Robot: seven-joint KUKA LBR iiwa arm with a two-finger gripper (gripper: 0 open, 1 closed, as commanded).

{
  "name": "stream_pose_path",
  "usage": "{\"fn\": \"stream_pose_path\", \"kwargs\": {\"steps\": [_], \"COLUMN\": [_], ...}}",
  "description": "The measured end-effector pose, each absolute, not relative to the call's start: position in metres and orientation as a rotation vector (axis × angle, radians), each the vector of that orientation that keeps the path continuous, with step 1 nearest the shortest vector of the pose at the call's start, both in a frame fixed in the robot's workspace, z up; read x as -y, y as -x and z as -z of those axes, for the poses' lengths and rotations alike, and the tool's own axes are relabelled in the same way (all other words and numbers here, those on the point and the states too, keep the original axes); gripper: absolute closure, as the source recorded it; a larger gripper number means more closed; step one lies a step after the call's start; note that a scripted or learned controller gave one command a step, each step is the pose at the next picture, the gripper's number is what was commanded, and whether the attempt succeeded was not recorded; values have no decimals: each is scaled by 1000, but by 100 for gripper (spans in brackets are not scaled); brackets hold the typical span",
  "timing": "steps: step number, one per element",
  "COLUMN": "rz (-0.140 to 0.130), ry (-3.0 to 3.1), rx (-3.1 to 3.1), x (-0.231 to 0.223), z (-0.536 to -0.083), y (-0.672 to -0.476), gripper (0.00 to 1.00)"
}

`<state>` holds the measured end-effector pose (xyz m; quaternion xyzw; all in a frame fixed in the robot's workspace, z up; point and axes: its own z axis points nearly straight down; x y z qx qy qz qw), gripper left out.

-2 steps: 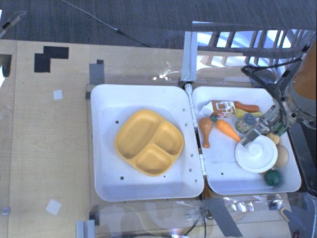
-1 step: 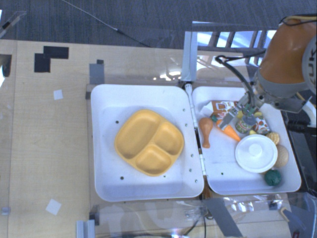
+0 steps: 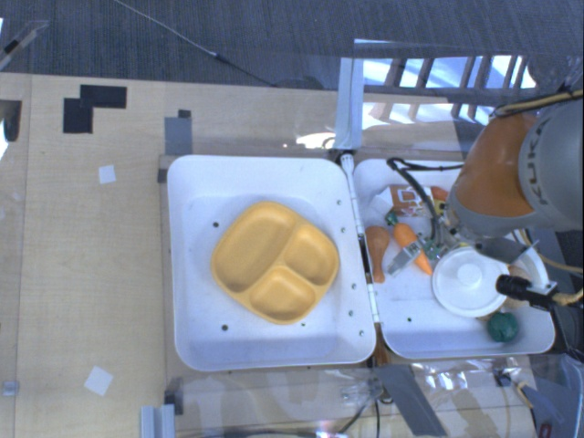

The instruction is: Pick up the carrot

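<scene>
Fixed overhead camera, slanted down, both white bins (image 3: 182, 272) in frame

— Where is the arm (image 3: 538, 167) sitting? 
— It is reaching in from the right, its orange band bulging above the wrist, bending down and leftward.
— And the gripper (image 3: 412, 255)?
— It is pointing down-left; its fingers are too small to judge.
</scene>
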<state>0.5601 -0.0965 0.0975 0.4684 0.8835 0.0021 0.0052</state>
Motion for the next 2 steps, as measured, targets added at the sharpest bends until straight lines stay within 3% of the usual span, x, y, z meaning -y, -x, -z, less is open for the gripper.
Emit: {"fn": "stream_pose_path", "kwargs": {"steps": [1, 2], "rz": [-9, -8], "ry": [-1458, -1773], "rx": [-2767, -2588], "x": [95, 32], "z": [-107, -186], "y": [-561, -491], "gripper": [100, 100]}}
